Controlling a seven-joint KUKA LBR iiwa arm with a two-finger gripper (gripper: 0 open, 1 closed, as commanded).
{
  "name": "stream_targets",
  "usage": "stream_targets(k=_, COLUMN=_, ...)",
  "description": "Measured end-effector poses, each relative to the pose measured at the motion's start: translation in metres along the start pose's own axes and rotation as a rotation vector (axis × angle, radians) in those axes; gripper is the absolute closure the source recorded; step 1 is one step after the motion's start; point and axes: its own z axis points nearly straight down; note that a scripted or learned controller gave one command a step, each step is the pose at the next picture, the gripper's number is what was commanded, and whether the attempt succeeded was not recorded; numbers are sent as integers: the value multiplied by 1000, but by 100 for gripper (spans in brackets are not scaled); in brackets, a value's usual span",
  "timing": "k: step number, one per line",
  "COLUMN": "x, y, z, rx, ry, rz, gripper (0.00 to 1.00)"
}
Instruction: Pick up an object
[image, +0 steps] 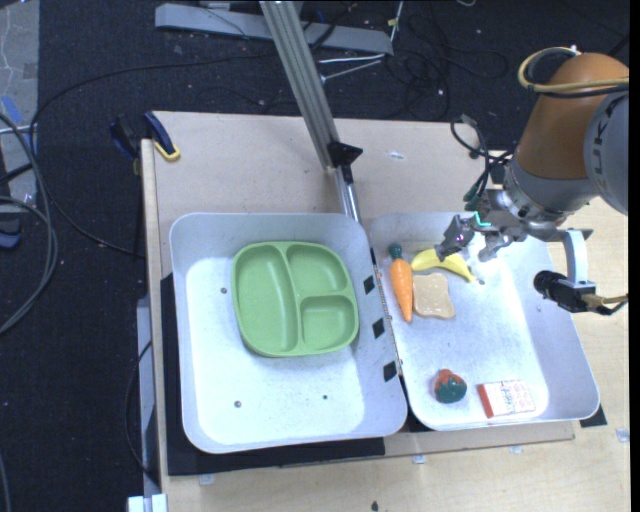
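Camera view looks down at a slant on a pale wooden tabletop that carries two shallow white bins side by side. Around the tabletop the floor is dark and speckled, with black cables looping over it on the left and more cables and a grey metal frame at the top. A grey metal pole slants down from the top edge to the gap between the bins. A blue and yellow clamp sits at the tabletop's upper left corner.

The left bin holds a green divided plate, lying flat near its middle. The right bin holds the smaller things: an orange carrot with a green top near its left wall, a slice of bread just beside the carrot, a yellow banana touching the bread's upper edge, a red and green fruit toy near the lower edge, and a small red and white box just to its right.

The arm reaches in from the right, its orange band showing above the wrist. The gripper hangs over the upper part of the right bin, just at the banana's upper right end. Its fingers are too dark and small to tell whether they are spread or closed, and nothing can be seen held between them.
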Motion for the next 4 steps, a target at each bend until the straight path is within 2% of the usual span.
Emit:
stream_targets(k=1, x=0, y=1, z=-2, rx=-3, ry=0, rz=0, gripper=0)
stream_targets(k=2, x=6, y=1, z=43, rx=1, ry=-1, rz=-1, gripper=0)
stream_targets(k=3, x=-2, y=-4, z=103, rx=2, ry=-1, rz=2, gripper=0)
stream_targets(k=4, x=-3, y=-4, z=119, rx=-4, ry=-4, rz=2, gripper=0)
